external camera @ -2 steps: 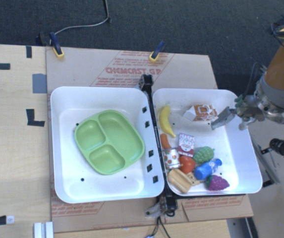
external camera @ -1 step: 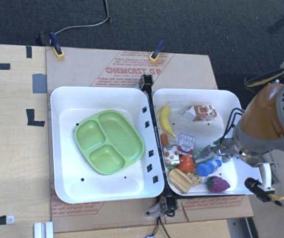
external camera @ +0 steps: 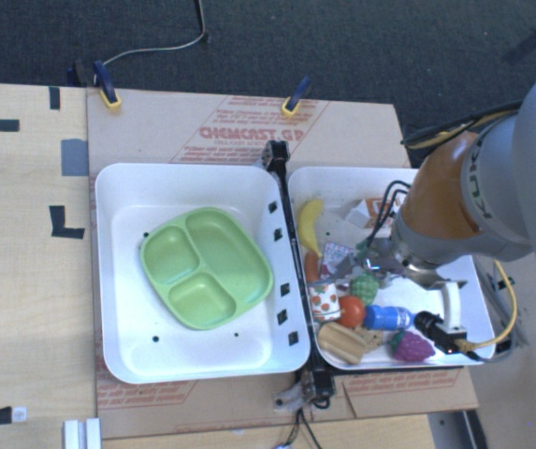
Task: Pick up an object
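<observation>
My gripper [external camera: 366,267] hangs low over the toys [external camera: 366,321] in the right bin [external camera: 478,358], nothing lifted yet, finger state unclear

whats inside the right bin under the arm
The right bin holds small toys: a banana, a blue bottle, purple grapes. The arm covers the bin's upper right.

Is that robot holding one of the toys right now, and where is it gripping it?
Cannot tell: its hand is down among the toys in the right bin, with the grip hidden.
</observation>
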Robot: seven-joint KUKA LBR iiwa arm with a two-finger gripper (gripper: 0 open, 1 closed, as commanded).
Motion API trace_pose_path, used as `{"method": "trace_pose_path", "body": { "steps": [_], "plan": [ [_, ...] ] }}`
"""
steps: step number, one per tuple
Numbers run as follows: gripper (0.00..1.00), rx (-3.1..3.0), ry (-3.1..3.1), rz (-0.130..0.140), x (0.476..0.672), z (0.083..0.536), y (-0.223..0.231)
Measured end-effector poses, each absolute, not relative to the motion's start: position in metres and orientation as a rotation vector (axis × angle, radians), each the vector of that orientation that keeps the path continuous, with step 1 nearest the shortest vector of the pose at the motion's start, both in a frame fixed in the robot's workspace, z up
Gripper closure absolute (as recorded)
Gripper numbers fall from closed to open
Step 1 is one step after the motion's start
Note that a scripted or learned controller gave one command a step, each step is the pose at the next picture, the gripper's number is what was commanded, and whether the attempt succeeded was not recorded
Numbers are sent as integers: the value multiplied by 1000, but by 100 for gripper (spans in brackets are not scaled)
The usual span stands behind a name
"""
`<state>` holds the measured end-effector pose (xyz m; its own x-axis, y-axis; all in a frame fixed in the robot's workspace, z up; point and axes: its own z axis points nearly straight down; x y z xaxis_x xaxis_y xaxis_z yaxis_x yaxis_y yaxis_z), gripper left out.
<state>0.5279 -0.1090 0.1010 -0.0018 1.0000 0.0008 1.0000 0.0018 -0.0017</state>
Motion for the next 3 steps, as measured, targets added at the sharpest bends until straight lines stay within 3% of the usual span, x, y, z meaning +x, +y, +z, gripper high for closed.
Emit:
{"method": "trace_pose_path", "body": {
  "steps": [1, 2, 3],
  "plan": [
    [0, -2231, -2229, -8, 493, 88, -109],
    [0, -2223, -2221, 2, 523, 117, -182],
    [0, -2223, -2222, 1, 533, 86, -169]
  ]
}}
